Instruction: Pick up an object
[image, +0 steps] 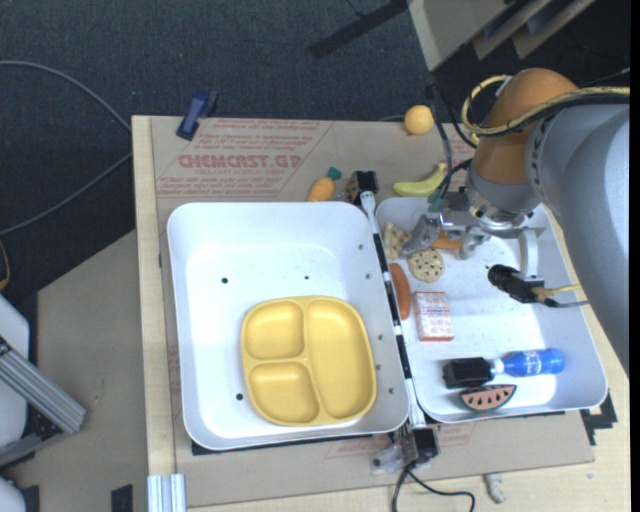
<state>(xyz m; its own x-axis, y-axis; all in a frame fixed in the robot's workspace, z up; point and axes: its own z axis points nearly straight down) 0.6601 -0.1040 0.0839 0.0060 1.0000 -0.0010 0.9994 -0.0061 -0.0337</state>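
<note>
A grey robot arm with an orange band reaches in from the right over two shallow white bins set side by side on a brown bench (250, 150). Its gripper (441, 229) hangs low over the far end of the right bin (570, 340). Whether the jaws are apart or closed cannot be told from this angle.

A round speckled cookie (427, 264) lies on the bin floor just in front of the gripper, near it but not between the jaws. A small orange piece (452, 241) shows right at the gripper's tip; whether it is gripped cannot be told.

Further along the same bin, a reddish sausage (401, 288) lies beside the wall shared with the left bin, and a pink packet (433, 315) sits next to it. Towards the near end are a blue bottle (520, 364) on its side and a watermelon slice (487, 397) just in front of it.

The left bin (200, 250) holds a yellow divided plate (308, 358).

A banana (420, 184) rests at the right bin's far edge, and an orange ball (419, 119) sits on the bench beyond it.
</note>
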